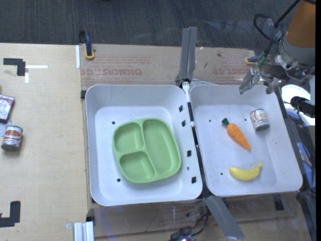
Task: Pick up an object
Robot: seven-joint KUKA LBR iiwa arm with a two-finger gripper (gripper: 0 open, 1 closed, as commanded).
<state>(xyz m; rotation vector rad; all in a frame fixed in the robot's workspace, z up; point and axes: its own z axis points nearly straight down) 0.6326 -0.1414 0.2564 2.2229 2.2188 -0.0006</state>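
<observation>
White plastic bins sit side by side on the table (45,149), meeting at a hinged seam in the middle. The left bin (95,134) holds a green divided plate (146,150) with three compartments, lying flat near the centre. The right bin (210,134) holds three loose things: an orange toy carrot (237,134) lying at a slant, a small tin can (259,119) on its side just to the carrot's right, and a yellow banana (246,171) nearer the front edge. These three lie apart from each other, with bare floor between them and along the bin's left wall.

The jaws (262,80) hang over the back rim of the right bin, above and just behind the can, spread apart with nothing between them. Cables trail from the wrist toward the bin's right rim.

Out on the table to the far left stand another can (12,137) and a small dark packet (5,107), well away from both bins
</observation>
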